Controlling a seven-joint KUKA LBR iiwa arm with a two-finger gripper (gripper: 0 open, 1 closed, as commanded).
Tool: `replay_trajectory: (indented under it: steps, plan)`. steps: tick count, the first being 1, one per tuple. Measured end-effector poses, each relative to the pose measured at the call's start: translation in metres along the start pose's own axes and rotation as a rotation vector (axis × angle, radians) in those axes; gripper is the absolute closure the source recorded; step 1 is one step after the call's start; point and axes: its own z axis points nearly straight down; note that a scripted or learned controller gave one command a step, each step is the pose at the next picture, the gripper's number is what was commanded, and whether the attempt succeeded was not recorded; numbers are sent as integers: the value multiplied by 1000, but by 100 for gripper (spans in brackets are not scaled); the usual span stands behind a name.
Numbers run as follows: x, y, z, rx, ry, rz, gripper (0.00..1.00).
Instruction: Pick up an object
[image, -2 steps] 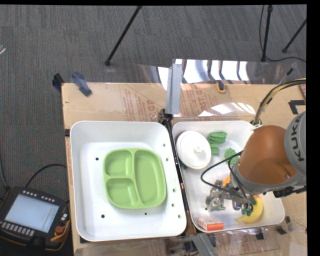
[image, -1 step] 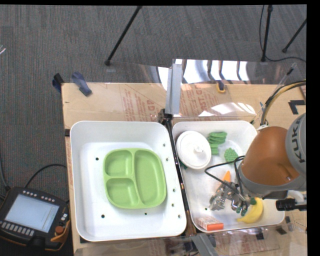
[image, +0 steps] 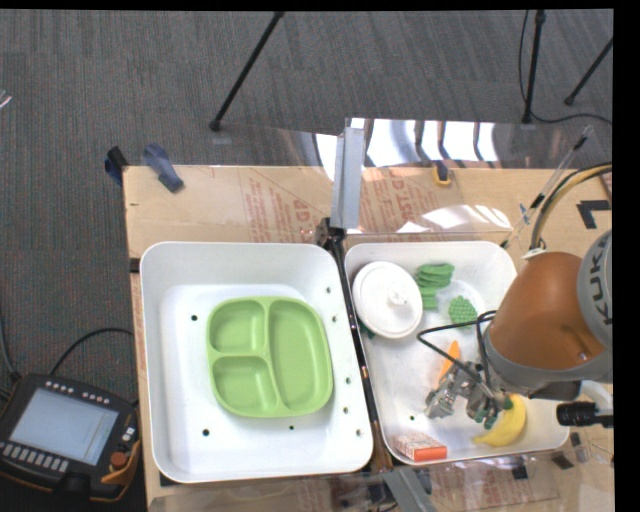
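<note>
My arm comes in from the right edge, grey at the top with the orange band bulging wide just above my wrist. From there I point down and leftward, my gripper hanging low at the end of a dark, cable-wrapped wrist. The metal tips are too small and cluttered to read clearly.

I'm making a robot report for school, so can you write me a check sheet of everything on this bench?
Surface: two white bins side by side, left bin, right bin.
Job's things: green divided tray in left bin; white lid, green pieces, orange piece, banana, small orange box in right bin.
Clutter: nothing seen.
Grippers: gripper low in right bin beside banana.
Cables: black cable by wrist.
Surroundings: control pendant on carpet, tripod legs.
</note>
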Motion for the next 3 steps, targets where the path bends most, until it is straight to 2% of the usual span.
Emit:
replay_trajectory:
  steps: [1,2,3]
  plan:
    - [-69,33,-2,0,-2,234,100]
    - [-68,55,-163,-6,-11,287,100]
    - [0,-8,-33,7,10,375,100]
